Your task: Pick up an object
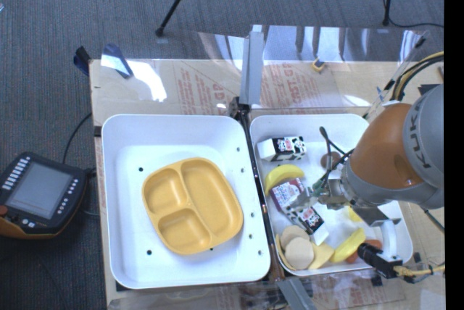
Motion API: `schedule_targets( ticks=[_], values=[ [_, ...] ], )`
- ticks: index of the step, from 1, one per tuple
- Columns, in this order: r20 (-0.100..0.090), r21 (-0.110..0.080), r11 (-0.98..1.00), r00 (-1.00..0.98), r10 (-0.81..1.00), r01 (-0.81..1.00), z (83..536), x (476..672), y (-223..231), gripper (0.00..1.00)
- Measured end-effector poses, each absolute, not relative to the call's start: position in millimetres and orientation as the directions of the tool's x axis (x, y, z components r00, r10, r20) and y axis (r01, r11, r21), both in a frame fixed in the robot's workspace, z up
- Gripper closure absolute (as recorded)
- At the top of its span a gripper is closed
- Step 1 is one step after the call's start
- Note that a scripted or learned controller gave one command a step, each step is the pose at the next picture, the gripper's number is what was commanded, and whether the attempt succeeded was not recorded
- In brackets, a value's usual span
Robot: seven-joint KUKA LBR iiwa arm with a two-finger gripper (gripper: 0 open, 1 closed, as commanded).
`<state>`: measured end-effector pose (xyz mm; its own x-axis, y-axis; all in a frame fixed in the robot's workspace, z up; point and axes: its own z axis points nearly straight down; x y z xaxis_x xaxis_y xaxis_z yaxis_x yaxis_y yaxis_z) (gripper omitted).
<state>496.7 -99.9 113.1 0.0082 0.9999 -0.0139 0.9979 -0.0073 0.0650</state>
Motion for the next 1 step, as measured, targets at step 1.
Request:
schedule_targets(
  ticks=[1],
  values=[
    [-0.015, 0.057, 0.027, -0.026, 1.0, 0.998, 113.5, 505.0, -96.8, 0.0]
  ],
)
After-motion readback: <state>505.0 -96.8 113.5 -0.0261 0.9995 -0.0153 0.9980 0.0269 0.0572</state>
